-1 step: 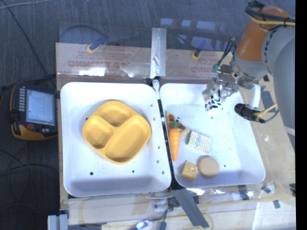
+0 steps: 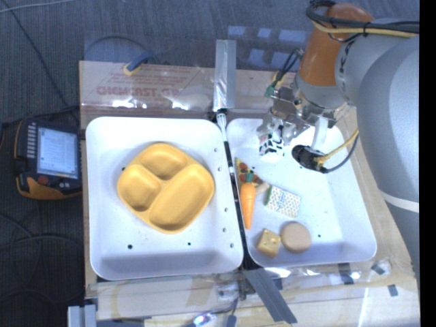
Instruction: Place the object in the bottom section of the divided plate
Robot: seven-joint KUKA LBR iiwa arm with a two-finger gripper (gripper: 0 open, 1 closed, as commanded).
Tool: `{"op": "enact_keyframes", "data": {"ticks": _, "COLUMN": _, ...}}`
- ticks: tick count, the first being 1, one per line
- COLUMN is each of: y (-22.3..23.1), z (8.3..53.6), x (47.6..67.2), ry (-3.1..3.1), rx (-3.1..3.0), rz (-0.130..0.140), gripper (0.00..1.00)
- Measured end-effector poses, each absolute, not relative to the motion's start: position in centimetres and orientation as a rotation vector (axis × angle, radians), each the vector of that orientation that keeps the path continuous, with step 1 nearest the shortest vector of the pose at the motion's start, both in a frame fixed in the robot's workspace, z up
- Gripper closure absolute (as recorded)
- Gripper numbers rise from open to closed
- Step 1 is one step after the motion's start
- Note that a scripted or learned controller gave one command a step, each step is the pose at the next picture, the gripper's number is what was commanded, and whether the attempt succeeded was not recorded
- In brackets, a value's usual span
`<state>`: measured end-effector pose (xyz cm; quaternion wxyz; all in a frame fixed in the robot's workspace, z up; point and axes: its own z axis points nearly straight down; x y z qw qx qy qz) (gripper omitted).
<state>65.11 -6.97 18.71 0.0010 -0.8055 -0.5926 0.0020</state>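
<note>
Yellow divided plate (image 2: pixel 165 186) with three hollow sections, flat in the left bin, black-and-white spotted object (image 2: pixel 273 144) between the jaws, over the right bin

Faint red lettering on cardboard sheet (image 2: pixel 146 87) behind bins, too blurred to read.

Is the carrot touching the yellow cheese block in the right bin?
Apart. The camera view shows bare white bin floor between the carrot tip and the cheese block.
</note>
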Motion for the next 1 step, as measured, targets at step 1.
{"op": "enact_keyframes", "data": {"ticks": 1, "y": -0.25, "z": 18.23, "x": 61.06, "ry": -1.835, "rx": -2.548, "rz": 0.009, "gripper": 1.00}}
